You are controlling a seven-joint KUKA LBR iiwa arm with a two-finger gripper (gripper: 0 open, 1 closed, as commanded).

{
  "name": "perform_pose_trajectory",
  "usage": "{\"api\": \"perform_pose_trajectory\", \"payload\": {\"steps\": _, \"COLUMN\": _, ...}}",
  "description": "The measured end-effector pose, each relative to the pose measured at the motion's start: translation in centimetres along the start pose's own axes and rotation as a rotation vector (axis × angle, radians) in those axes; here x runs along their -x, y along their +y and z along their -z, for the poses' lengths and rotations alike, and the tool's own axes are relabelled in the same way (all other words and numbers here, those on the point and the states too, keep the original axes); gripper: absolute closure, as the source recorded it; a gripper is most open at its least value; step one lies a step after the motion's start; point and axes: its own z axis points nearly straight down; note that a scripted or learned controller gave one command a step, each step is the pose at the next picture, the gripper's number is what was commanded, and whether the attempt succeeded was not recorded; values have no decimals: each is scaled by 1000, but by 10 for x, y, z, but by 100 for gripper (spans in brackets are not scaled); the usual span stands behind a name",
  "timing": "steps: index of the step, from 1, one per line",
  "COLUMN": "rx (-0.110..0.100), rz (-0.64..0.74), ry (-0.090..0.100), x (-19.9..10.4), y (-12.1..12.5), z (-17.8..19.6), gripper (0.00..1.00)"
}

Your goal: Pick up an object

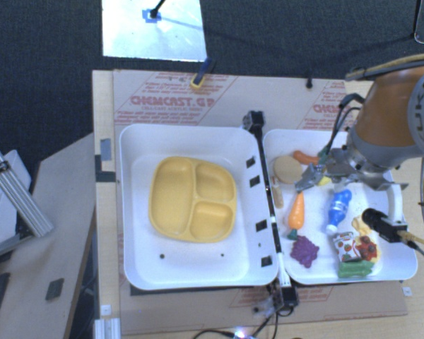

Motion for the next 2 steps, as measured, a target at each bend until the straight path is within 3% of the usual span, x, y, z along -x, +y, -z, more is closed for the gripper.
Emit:
{"api": "perform_pose_trajectory", "payload": {"steps": 1, "rx": 12, "rz": 2, "ry": -2, "x": 0, "y": 3, "z": 6, "gripper": 0}}
{"api": "perform_pose_trajectory", "payload": {"steps": 2, "rx": 8, "rz": 0, "ry": -1, "x": -1, "y": 12, "z": -51, "gripper": 0}}
